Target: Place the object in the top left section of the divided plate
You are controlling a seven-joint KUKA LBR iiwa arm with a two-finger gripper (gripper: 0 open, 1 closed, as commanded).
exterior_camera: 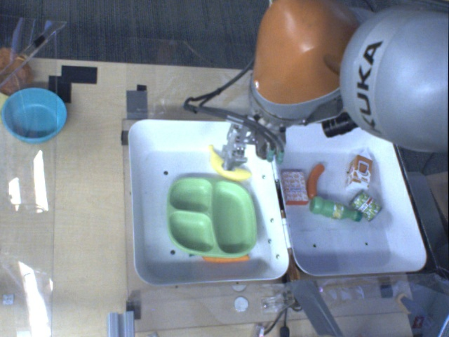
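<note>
A green divided plate (210, 217) lies in the left white bin (151, 209), with two small sections on its left and one large section on its right. A yellow banana (226, 170) lies on the bin floor just beyond the plate's far edge. My gripper (236, 153) hangs right over the banana, its metal fingers pointing down at it; the banana's upper end sits at the fingertips. The grey arm with its orange band reaches in above from the right.
The right bin (351, 255) holds a red packet (294, 187), an orange sausage-like piece (314, 179), a green bottle (335, 209), a small green can (366, 205) and a white packet (359, 170). An orange item (226, 259) peeks from under the plate's near edge. A blue bowl (34, 114) stands far left.
</note>
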